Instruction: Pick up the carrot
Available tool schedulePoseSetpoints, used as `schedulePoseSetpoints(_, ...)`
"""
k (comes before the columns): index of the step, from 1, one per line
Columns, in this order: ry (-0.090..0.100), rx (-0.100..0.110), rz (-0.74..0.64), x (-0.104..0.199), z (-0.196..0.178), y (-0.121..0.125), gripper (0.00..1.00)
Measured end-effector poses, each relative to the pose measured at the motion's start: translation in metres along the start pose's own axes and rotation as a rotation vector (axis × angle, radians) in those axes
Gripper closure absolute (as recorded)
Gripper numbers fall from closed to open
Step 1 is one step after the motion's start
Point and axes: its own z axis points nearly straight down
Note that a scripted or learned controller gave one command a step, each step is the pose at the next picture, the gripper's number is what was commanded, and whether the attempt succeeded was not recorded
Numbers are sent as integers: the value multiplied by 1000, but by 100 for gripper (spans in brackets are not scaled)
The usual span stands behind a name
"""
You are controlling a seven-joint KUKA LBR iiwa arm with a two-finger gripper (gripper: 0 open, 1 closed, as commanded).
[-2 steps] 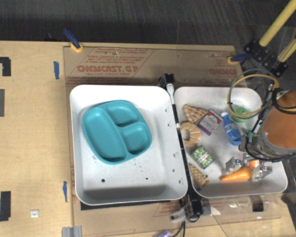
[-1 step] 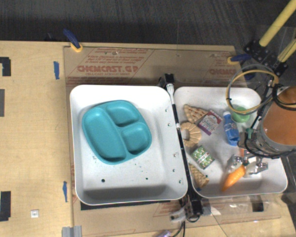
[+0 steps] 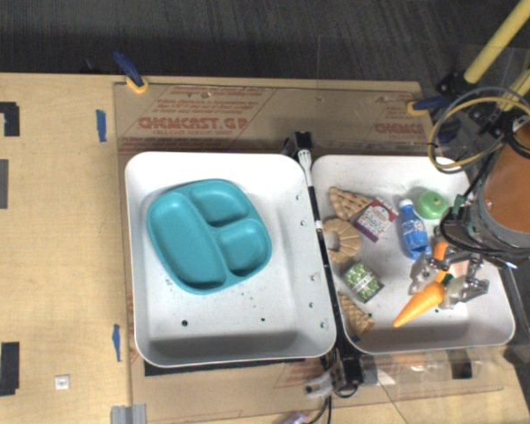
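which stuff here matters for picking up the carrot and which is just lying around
For the job:
carrot, in the right bin
gripper, over the carrot's thick end

Lying about:
teal tray in the left bin
blue bottle
green cup
purple packet
green packet
tan pieces by the divider

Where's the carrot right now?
The carrot lies in the right bin, near its front right corner, tip pointing lower-left. The tool sits at its thick end, with the green packet off to its left.
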Motion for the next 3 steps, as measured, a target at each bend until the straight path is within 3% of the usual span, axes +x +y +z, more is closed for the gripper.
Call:
schedulePoseSetpoints(1, 1, -3, 2, 1, 1, 1, 0)
schedulePoseSetpoints(2, 1, -4, -53, 45, 94, -25, 0)
schedulePoseSetpoints(3, -3, -1, 133, 78, 104, -47, 0)
